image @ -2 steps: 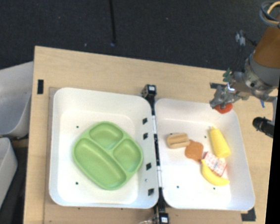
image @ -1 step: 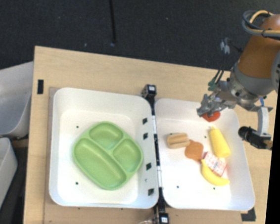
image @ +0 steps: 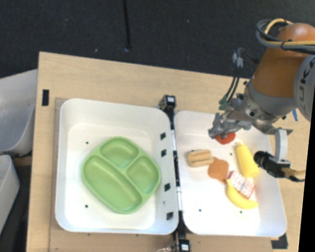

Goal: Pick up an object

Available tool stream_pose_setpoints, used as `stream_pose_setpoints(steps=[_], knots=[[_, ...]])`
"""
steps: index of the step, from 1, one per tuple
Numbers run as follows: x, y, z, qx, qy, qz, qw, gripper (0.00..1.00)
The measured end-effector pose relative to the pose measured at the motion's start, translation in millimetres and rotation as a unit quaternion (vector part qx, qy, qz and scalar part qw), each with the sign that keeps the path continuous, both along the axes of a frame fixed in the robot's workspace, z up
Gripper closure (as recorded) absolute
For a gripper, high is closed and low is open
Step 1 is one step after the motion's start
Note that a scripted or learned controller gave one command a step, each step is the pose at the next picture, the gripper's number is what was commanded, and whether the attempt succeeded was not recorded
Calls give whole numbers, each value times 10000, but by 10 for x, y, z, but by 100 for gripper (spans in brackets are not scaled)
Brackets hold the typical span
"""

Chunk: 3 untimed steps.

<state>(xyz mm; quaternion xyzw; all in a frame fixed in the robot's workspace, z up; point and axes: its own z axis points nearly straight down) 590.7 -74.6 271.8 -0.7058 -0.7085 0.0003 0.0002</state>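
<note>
One green tray [image: 121,174], two bananas [image: 246,159], hand [image: 224,133]

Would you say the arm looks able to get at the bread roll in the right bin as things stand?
Probably yes. The roll lies open from above with bare bin floor around it; the claw is just up and right of it, and the cookie sits slightly apart.
</note>
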Motion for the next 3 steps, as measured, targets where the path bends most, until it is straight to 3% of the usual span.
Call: stream_pose_setpoints(steps=[3], knots=[[-596,1498,-130,8,3,18,10000,100]])
